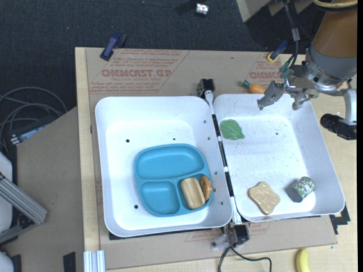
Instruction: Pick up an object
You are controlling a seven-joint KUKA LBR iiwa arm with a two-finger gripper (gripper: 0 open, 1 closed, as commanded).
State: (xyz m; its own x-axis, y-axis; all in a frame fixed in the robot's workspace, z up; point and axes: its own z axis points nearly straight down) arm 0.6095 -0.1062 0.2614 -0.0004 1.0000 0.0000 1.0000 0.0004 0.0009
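Bench (142,72) of tan board filled most of the frame, carrying two shallow white bins side by side: the left bin (113,129) at centre and the right bin (323,152) toward the right edge. A blue divided tray (164,163) lay in the left bin, with a brown bread-like item (195,191) resting in its lower right compartment. The grey arm (334,33) reached in from the upper right, its gripper (285,98) hovering over the right bin's upper rim with fingers spread apart and nothing between them. Inside the right bin, a flat green piece (231,130) sat near the upper left corner, a tan cracker-shaped object (264,197) lay near the lower edge, and a small green-and-grey can (300,188) lay just to its right, all well apart from the gripper.
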